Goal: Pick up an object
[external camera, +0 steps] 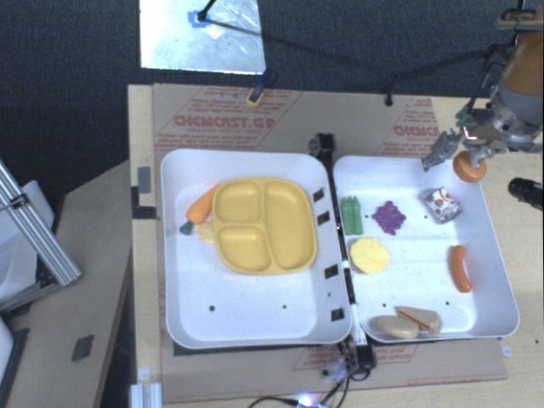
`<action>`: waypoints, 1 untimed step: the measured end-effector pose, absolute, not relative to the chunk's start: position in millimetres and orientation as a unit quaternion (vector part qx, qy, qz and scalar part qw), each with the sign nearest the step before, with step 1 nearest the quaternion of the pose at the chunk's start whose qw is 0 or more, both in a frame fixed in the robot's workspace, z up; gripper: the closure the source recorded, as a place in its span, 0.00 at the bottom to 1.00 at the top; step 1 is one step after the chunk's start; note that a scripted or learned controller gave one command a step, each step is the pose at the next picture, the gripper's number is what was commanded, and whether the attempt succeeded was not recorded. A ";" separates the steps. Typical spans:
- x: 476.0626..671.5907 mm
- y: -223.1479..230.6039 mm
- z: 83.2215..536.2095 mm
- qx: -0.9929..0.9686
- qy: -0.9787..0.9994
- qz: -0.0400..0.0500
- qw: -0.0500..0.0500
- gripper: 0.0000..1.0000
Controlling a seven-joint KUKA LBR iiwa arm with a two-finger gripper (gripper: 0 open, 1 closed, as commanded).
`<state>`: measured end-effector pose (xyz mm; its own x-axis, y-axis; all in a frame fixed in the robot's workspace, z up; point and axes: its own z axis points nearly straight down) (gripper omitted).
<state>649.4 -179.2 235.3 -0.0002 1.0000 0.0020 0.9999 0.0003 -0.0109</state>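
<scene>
The gripper (pixel 465 151) is above the far right corner of the right bin (pixel 493 313); an orange (pixel 469 167) sits between its fingers, so it grips the orange. Lower in this bin lie a can (pixel 441 204), grapes (pixel 389 217), a sausage (pixel 460 268); the left bin (pixel 183 313) holds a yellow tray (pixel 259 225) and a carrot (pixel 201 205).
</scene>
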 end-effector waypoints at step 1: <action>651.7 -178.6 243.9 -0.706 -0.708 0.000 -0.001 0.00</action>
